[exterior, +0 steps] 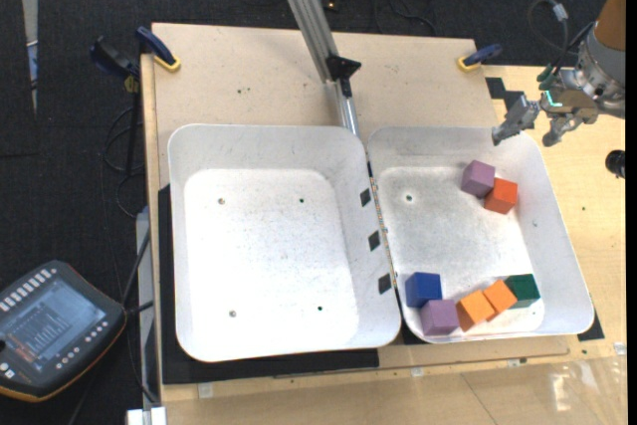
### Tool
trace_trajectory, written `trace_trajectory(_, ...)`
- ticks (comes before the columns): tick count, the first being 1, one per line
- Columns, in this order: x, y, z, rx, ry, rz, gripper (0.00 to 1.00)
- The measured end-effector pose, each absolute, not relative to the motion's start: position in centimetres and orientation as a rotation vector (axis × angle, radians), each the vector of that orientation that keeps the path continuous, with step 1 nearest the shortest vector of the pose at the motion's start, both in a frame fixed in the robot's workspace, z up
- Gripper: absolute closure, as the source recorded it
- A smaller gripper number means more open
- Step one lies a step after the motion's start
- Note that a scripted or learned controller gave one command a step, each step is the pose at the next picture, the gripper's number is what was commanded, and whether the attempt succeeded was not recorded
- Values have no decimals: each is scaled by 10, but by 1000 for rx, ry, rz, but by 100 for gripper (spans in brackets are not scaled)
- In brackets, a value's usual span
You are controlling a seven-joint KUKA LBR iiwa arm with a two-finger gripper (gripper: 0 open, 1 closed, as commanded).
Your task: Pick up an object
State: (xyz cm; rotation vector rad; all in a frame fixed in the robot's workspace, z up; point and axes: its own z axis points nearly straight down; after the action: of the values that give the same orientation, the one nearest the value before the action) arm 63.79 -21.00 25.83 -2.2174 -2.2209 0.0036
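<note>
Grey metal fingers of the pincer [534, 122] hang spread wide apart above the far right corner of the right bin [557, 244], with nothing between them. The pincer is at the end of the arm [609, 45], which comes in from the right side of the bench [259, 75].

Nearest to the pincer, in the far right part of the right bin, a light purple cube [479, 178] and an orange cube [501, 195] lie touching each other, the orange one closer to the bin's right wall. Both are apart from the pincer, lower in the view.

Along the near edge of the same bin, five more blocks lie in a curved row. A blue cube [423, 289] is near the bin's left wall. Just beside it, at the near edge, is a second purple cube [439, 316]. Then come two orange blocks, one [474, 308] touching the purple cube and another [497, 296] next to it. A green cube [523, 289] closes the row toward the near right corner.

The left bin [199, 214] sits side by side with the right one. A grey pole [304, 0] slants in from the far edge of the bench toward the place where the two bins meet. Blue clamps with yellow tips [157, 48] hold the far corners of the bench. A teach pendant [50, 325] lies on the floor beside the near left corner.
</note>
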Motion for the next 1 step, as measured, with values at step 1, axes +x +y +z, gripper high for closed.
trace_trajectory(1,639,-210,261,-2218,-2226,2,0)
